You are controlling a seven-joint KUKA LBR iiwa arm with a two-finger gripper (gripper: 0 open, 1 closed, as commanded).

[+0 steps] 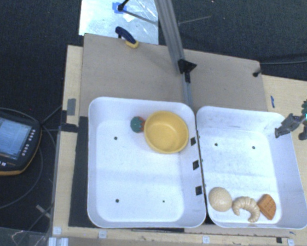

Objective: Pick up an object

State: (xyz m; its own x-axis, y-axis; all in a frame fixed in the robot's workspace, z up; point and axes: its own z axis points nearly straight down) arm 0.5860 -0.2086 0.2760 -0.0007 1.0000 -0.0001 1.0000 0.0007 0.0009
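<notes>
White plastic bins sit side by side on the tabletop (224, 78), and the jaws (298, 128) hang at the far right rim of the right bin (248, 158), above its upper right corner. Whether they stand open or closed I cannot tell; the fingers are too small and blurred against the arm's wrist. Nothing shows between them.

Three candidates lie in a row along the near edge of the right bin: a pale round roll (220, 199), a croissant (247, 207) just beside it, and an orange waffle-like biscuit (267, 206) touching or nearly touching the croissant. All three are well apart from the jaws, toward the near side of the bin. The left bin (134, 195) holds a yellow bowl (166, 131) with a small teal and brown ball (137, 124) just beside it, farther off across the divider.

The step in hand appears to be the approach. Done well, it would likely commit to one item. The roll looks the safest choice, since it has free space on its left, whereas the biscuit sits crowded between the croissant and the bin wall. A descent centred over the chosen item, with fingers straddling it and not its neighbour, should avoid nudging the row.
</notes>
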